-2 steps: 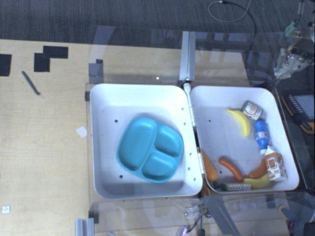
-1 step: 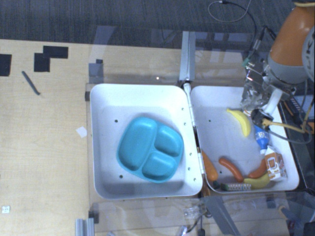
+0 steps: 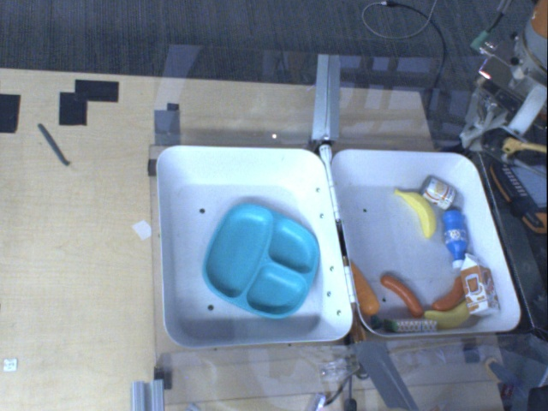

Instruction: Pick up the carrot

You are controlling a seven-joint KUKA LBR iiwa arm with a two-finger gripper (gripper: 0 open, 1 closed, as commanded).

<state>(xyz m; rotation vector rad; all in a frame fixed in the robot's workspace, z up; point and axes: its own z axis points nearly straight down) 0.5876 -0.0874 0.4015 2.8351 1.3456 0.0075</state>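
Two bins sit mid-frame; the carrot point(image 3: 365, 290) lies against the right bin's point(image 3: 377, 229) lower-left wall. The arm point(image 3: 514, 75) is at upper right; whether its hand is spread, I cannot tell.

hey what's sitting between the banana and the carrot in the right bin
In the camera view, the stretch between the banana and the carrot is bare white bin floor; the sausage lies off that line, right of the carrot.

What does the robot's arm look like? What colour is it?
The arm is pale grey and white, built from chunky rounded pieces, with a small green spot on one side. It looks blurry, so finer markings are hard to make out. A thin black cable loops on the floor nearby.
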